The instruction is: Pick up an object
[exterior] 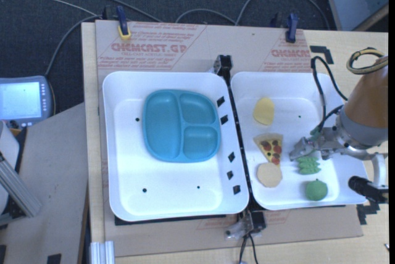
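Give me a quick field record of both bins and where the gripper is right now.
left bin: blue divided plate
right bin: yellow piece, pizza slice, tan cookie, green leafy toy, green ball
gripper: low over the right bin, just above the green leafy toy, right of the pizza slice
held: nothing seen between the fingers
arm: reaching in from the right

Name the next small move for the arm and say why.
Probably lower the tool straight down a little onto the leafy green toy. The tool sits directly above that toy in the right bin, with the pizza slice lying apart to the left.
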